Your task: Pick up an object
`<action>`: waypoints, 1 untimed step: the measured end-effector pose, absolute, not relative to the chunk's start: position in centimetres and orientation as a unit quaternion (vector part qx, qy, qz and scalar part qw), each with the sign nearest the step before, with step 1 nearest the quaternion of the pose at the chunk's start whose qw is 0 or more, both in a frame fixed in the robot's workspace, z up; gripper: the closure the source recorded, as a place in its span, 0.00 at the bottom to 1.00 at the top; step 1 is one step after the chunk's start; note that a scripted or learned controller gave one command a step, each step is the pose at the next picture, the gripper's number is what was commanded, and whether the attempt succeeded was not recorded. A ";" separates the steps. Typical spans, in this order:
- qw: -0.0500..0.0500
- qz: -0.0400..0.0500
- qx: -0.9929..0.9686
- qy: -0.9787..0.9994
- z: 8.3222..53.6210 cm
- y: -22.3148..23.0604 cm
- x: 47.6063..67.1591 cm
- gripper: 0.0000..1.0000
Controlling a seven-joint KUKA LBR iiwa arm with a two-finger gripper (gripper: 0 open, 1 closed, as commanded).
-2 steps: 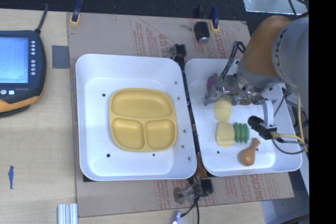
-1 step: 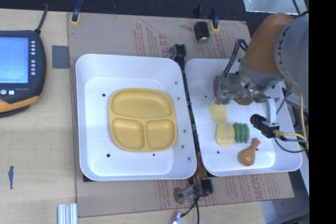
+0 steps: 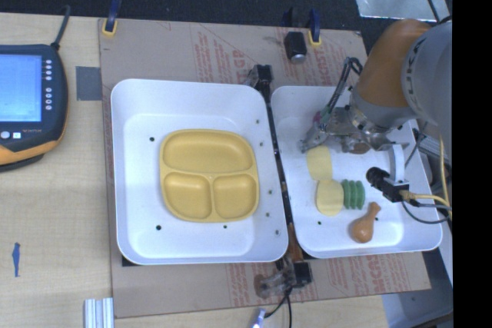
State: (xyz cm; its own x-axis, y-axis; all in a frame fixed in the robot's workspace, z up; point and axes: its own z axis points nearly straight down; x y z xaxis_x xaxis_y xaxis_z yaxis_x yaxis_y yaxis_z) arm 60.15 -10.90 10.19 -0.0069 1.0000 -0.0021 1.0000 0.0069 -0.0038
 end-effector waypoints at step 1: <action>-0.001 0.000 -0.706 -0.709 9.4 -14.3 65.8 0.00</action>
State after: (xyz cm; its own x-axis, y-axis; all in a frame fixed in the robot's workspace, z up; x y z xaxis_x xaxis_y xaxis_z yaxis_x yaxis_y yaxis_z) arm 65.76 -14.28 9.38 -0.0044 1.0000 -0.0012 1.0000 0.0044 0.0022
